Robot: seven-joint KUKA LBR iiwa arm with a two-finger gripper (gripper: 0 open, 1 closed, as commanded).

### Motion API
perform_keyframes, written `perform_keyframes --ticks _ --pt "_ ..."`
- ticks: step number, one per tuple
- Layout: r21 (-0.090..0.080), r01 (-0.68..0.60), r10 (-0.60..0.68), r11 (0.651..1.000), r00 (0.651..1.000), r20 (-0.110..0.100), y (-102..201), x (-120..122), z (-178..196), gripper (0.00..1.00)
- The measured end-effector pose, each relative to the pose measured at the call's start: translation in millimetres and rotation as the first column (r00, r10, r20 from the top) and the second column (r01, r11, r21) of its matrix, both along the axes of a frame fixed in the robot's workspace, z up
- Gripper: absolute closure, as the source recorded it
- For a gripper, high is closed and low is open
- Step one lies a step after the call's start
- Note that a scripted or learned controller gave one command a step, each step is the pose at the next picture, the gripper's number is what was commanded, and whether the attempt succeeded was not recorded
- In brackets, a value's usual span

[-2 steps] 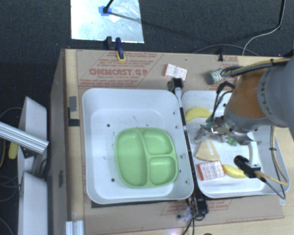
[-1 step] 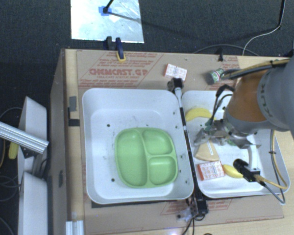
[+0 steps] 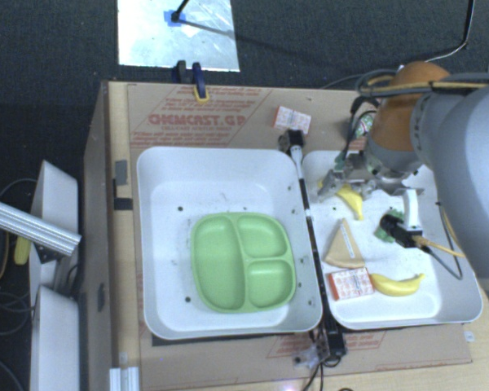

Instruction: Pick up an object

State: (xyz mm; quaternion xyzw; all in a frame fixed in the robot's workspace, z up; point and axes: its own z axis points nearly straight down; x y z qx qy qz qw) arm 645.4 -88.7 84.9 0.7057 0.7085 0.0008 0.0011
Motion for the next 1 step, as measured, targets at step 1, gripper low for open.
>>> perform_keyframes --ticks 1 --pt "-0.002 -0.004 0.004 1.000 1.000 0.000 -0.4 0.4 10.8 1.00"
